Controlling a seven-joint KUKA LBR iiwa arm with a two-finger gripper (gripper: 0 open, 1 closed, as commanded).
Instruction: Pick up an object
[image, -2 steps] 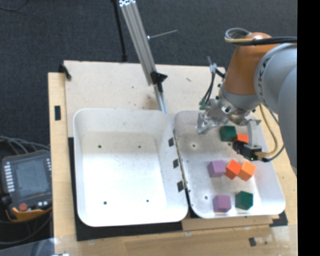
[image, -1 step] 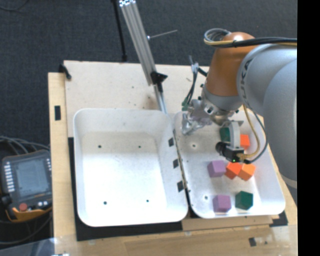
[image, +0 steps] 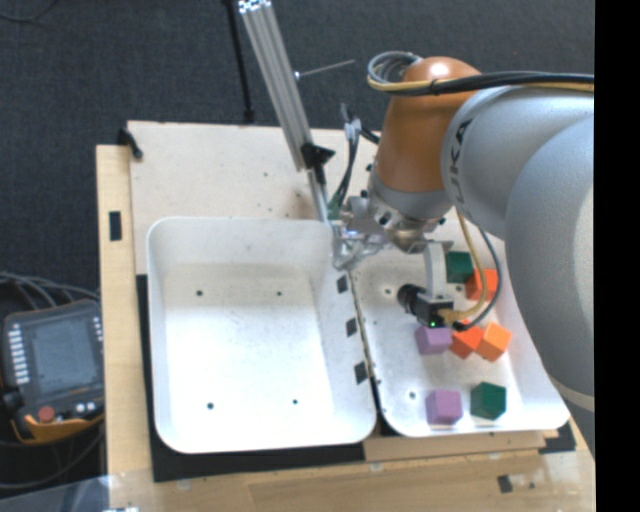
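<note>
- My grey two-finger gripper (image: 347, 240) hangs over the far end of the ridge where the two bins meet, at the far-left corner of the shallow white right bin (image: 400, 425). I cannot tell whether it is apart or together (my own wrist covers it from above).
- Every block lies in the right bin, right of the gripper and nearer. Farthest is a green cube (image: 459, 266), with an orange block (image: 482, 283) against its near-right side, partly behind a cable.
- In the middle, a small purple cube (image: 433, 339), a red-orange block (image: 463, 344) and a lighter orange cube (image: 493, 341) touch in a left-to-right row.
- By the near rim, a second purple cube (image: 443, 406) and a dark green cube (image: 488, 400) sit side by side.
- All look roughly cubic, so I can pick out no long axis. The lighter orange cube is turned corner-on.
- Open white floor lies between the ridge and both purple cubes. The shallow white left bin (image: 160, 300) offers a broad floor.
</note>
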